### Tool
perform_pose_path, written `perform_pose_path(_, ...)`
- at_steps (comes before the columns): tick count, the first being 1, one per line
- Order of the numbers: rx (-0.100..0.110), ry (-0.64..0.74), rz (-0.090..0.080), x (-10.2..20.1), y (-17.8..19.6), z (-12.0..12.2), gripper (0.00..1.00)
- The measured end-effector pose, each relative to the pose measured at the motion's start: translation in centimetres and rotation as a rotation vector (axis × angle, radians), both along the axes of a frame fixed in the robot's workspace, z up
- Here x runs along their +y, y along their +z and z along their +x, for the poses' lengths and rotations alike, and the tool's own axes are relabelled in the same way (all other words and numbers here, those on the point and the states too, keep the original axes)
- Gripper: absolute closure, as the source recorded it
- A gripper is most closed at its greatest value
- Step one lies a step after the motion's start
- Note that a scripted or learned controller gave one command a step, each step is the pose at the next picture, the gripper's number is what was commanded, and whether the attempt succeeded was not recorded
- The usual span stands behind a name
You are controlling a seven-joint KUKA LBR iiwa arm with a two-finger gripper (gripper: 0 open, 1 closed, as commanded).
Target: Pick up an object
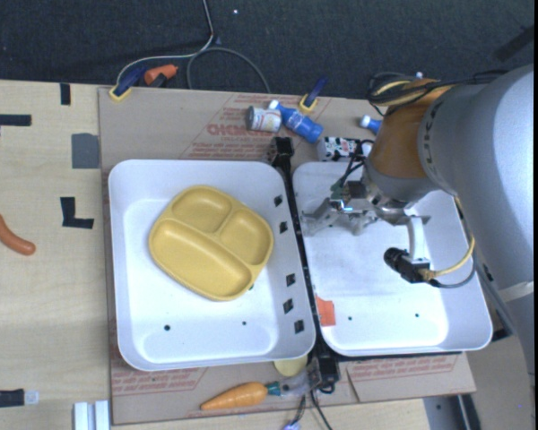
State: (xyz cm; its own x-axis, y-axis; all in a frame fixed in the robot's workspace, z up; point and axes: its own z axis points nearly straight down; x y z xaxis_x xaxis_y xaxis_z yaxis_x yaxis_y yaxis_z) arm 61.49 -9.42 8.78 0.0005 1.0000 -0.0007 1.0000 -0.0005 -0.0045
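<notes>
Reach step: arm (484,141) was over right bin (386,330), gripper (345,211) low near its upper left; couldn't tell its state. Nearest obj, orange bit (325,312), lay at bin's left wall; tray (212,240) in left bin (134,330). Next: shift toward a target, descend.

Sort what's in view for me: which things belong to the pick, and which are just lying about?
For the pick:
- yellow divided plastic plate in the left white bin
- claw over the right white bin

Lying about:
- orange toy carrot
- toy sausage
- blue-and-white bottle
</notes>
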Motion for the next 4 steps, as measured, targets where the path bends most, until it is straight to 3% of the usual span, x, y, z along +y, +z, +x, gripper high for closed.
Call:
perform_pose_path(1, -0.008, 0.003, 0.0, -2.0, -0.2, 4.6, 0.0)
perform_pose_path(2, -0.009, 0.001, -0.002, -1.1, -0.1, 2.7, 0.0)
perform_pose_path(3, -0.007, 0.002, 0.0, -0.2, -0.2, 5.2, 0.0)
perform_pose_path(4, -0.009, 0.002, -0.002, -0.3, -0.1, 1.8, 0.0)
